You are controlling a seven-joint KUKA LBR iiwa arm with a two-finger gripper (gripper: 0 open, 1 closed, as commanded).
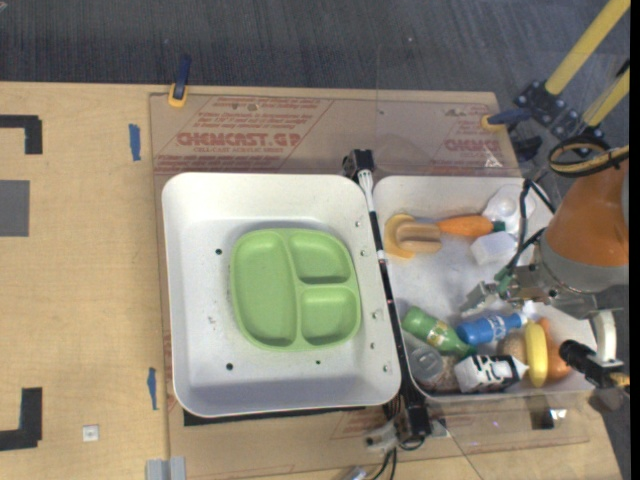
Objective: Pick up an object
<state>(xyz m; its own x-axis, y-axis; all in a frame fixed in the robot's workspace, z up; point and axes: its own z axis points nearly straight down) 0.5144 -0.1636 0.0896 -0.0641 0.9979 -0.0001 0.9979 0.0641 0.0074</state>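
From the fixed overhead camera, the gripper (497,290) is hovering low over the right bin (450,268) at the frame's right, where the candidate objects are lying: a blue bottle (492,326), a green bottle (433,329) and a yellow banana (537,352) crowd the lower corner, presumably tumbled together. Whether the pincer is apart or together cannot be told. The left bin (190,268) is holding a green divided plate (295,288). Red print above partly reads "CHEMCAST".

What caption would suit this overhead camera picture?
Robot arm reaches over the right bin of jumbled toys; a green divided plate lies in the left bin.
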